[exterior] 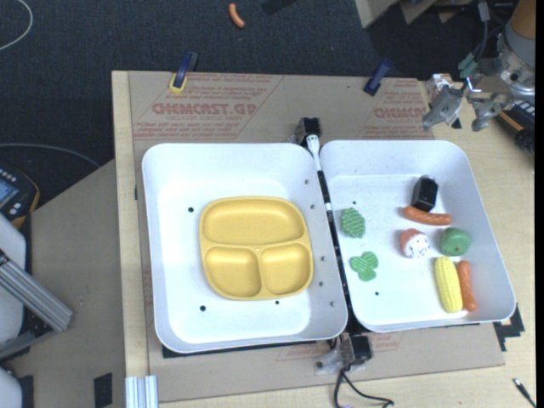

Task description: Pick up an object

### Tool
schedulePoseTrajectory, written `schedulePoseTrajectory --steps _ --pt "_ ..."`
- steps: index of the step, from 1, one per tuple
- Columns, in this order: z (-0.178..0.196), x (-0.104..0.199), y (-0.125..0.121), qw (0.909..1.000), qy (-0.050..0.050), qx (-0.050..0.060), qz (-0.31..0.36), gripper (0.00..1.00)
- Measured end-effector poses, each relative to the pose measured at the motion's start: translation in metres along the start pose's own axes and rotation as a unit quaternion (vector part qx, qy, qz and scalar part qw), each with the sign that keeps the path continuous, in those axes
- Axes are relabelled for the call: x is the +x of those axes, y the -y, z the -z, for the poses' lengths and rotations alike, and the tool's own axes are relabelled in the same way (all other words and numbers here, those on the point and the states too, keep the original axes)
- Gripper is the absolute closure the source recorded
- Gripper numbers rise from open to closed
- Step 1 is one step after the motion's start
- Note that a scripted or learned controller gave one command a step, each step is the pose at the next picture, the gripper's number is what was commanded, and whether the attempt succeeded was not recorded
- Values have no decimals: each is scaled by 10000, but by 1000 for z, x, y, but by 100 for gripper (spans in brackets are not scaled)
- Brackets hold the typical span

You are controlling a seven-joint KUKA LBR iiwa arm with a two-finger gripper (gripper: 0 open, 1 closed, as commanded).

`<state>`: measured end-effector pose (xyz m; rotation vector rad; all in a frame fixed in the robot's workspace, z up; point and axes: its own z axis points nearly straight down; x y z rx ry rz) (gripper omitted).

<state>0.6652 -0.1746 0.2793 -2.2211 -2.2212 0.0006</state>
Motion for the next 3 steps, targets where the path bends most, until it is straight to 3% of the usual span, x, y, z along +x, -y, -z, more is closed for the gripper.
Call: schedulePoseTrajectory --steps 3 --pt "-143 2 -13 10000 -4 24 9 0"
